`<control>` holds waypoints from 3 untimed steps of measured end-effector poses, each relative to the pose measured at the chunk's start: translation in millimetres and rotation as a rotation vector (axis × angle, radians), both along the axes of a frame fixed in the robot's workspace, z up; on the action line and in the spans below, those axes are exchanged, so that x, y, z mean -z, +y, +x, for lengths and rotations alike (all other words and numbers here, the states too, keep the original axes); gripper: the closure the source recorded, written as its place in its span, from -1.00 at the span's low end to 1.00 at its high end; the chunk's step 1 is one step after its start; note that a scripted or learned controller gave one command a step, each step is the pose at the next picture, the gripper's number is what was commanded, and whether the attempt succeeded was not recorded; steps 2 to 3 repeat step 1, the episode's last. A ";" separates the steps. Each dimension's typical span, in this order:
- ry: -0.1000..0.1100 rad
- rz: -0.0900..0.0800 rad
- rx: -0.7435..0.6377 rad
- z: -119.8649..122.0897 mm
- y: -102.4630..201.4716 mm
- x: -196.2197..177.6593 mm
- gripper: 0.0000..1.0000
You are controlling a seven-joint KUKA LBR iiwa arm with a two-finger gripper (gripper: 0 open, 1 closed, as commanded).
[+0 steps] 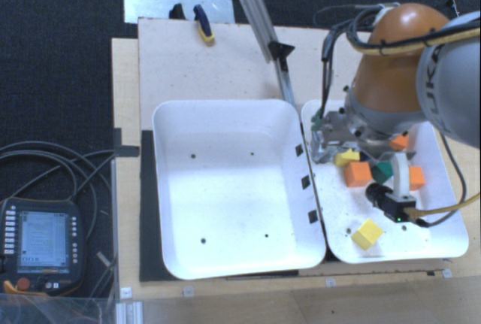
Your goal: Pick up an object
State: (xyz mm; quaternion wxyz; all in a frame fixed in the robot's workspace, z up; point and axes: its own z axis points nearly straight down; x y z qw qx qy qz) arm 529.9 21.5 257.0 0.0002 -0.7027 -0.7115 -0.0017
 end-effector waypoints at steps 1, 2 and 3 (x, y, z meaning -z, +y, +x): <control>0.001 0.001 0.000 -11.6 58.1 -2.7 1.00; 0.001 0.001 0.000 -11.6 58.1 -2.7 1.00; 0.001 0.001 0.000 -11.6 58.1 -2.7 1.00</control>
